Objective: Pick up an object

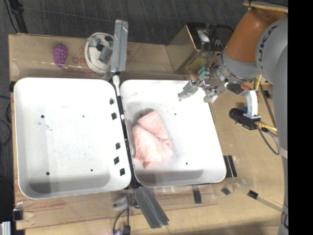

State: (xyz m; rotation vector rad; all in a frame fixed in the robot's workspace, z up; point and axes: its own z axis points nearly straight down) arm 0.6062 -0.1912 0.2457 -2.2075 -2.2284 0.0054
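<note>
Nearest, toward the front edge and left wall of the right bin (215, 151), lies the pink cloth (150, 140) — crumpled, soft, untouched. Farther back, the gripper (198, 91) hangs over that bin's back edge, fingers spread and holding nothing. Best to bring it forward and left over the cloth's thickest fold, then descend — a pinch at the thin hem would likely slip.

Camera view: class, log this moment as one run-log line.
gripper: open, nothing held, over right bin's far edge | pink cloth: crumpled, lying in right bin | pick: not yet done
</note>
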